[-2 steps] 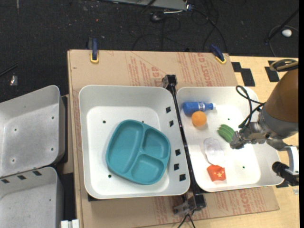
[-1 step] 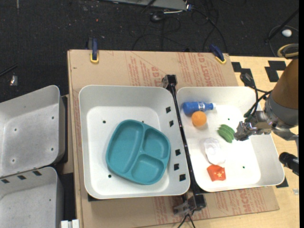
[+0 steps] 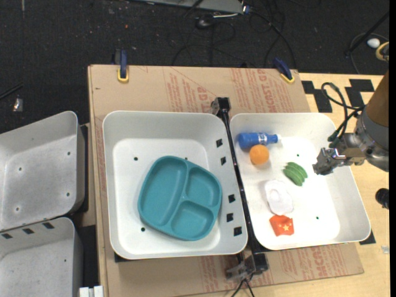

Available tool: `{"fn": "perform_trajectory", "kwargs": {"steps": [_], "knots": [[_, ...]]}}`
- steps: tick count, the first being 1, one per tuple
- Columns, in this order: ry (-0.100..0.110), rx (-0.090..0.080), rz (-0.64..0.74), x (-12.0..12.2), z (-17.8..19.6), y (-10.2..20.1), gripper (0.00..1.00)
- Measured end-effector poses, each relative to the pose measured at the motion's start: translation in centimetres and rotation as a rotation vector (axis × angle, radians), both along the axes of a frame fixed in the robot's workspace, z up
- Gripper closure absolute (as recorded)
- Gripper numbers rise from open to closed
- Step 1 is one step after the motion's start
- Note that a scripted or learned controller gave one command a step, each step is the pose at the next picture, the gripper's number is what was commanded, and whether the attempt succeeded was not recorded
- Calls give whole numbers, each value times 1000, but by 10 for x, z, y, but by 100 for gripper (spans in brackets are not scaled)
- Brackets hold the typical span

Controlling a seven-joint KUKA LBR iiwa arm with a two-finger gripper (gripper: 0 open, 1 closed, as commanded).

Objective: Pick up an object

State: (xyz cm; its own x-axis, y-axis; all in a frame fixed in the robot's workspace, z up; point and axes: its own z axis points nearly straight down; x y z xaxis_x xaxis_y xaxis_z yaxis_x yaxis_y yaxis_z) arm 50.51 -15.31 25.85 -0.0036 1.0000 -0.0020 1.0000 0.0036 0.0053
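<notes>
The right bin (image 3: pixel 322 125) holds a blue bottle with a white cap (image 3: pixel 255 140), an orange ball (image 3: pixel 259 156), a green ridged object (image 3: pixel 296 172), a white lumpy object (image 3: pixel 278 196) and a small red object (image 3: pixel 282 225). My gripper (image 3: pixel 325 164) hangs over the right side of this bin, a short way right of the green object and apart from it. Nothing shows between its fingers. From this angle the fingers look dark and close together.
A teal divided plate (image 3: pixel 180 197) lies in the left bin (image 3: pixel 124 129). A black divider (image 3: pixel 232 166) runs between the bins. Spare white bin lids (image 3: pixel 37 159) sit off the bench to the left. Cables trail at the back right.
</notes>
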Motion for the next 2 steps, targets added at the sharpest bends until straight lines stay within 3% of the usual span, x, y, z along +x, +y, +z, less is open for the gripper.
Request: {"fn": "perform_trajectory", "kwargs": {"steps": [2], "knots": [[4, 3, 4, 24, -8, 102, 100]]}}
